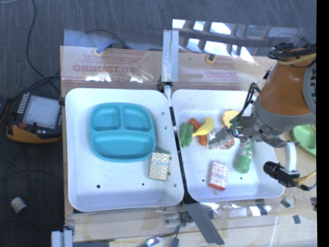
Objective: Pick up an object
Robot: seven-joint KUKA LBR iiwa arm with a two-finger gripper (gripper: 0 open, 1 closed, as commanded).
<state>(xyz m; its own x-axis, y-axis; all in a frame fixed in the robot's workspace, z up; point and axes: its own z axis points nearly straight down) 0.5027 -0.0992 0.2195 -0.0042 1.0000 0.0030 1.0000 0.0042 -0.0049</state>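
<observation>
Two shallow white bins with rounded corners sit side by side on the bench. The left bin (82,189) bears a smooth turquoise plastic plate (122,131) moulded into three compartments, and, just off the plate's lower right corner, a small square packet (160,165) with a pale speckled print.

The right bin (198,187) holds the loose objects. Along its left wall lies a dark green, elongated piece (185,134); beside it lie a small orange-red piece (195,123) and a curved yellow banana-shaped toy (205,127), close together. A rounded yellow item (229,118) rests farther right, partly covered by the arm. Nearer the front lies a flat rectangular carton (218,175), white with red print, and to its right a glossy green bottle-shaped object (243,160) lying lengthwise.

The grey arm with its orange band (288,89) reaches over the right bin from the right. The gripper (226,136) hangs low over a crinkled, silvery-and-red wrapper (222,143) at the bin's middle, among the toys; how far the claw is spread, and whether it grips the wrapper, cannot be told from above.

Behind the bins stand cardboard sheets (110,66) under clear film. On the dark carpet to the left lies a handheld pendant (33,116) with a grey screen and orange casing, trailing cables.
</observation>
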